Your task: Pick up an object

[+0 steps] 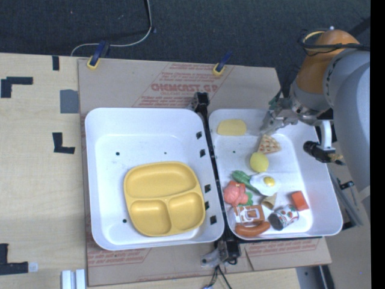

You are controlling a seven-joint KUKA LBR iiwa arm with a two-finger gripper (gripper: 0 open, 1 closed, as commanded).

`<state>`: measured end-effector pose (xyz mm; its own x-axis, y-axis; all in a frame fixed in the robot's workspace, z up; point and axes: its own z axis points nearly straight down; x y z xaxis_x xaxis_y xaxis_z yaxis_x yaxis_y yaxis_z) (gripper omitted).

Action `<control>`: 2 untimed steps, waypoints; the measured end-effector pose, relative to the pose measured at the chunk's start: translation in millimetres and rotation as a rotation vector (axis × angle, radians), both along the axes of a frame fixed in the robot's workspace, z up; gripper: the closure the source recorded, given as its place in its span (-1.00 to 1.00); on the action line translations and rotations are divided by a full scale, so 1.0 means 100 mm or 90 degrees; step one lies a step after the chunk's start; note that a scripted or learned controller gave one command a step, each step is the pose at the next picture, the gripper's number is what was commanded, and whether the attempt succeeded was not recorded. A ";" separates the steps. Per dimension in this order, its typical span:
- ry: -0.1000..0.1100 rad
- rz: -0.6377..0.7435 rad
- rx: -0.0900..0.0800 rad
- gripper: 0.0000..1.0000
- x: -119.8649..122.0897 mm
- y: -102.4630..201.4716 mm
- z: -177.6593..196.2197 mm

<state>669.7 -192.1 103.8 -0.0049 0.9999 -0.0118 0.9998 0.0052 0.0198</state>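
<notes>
While the arm [352, 95] is reaching in from the right, the cardboard sheet [174, 89] is lying under both bins, pinned at its far edge by a yellow clamp [93, 61] and a blue clamp [222, 62]. The left bin [108, 131] is holding a yellow divided plate [163, 197], which is sitting toward the near side. The right bin [319, 191] is holding the small toy foods.

The gripper [272, 122] is hanging over the far right part of the right bin, just above and beside the waffle wedge [268, 144]. Whether it is apart or together cannot be told at this angle, and no item is showing within it.

Within the right bin, the items are lying as follows:
- A pale yellow slab [231, 127] is resting at the far left corner, apart from the rest.
- A lemon [259, 162] is sitting just below the waffle wedge.
- A fried egg [264, 182] is lying at centre, touching a green piece [241, 177].
- A pink piece [235, 193] is lying beside the left wall.
- A sausage [252, 228] is lying along the near edge, under a red and white pack [248, 212].
- A red block [299, 200] is sitting near the right wall, above a dark-tipped piece [283, 218].
</notes>
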 end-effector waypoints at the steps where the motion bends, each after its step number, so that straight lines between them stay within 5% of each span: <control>1: 0.002 0.000 0.000 -1.00 -0.01 0.00 -0.01; 2: 0.014 -0.002 0.007 -1.00 -0.65 0.48 -0.20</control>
<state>604.2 -143.7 84.1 -0.0014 1.0000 -0.0008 1.0000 0.0014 -0.0028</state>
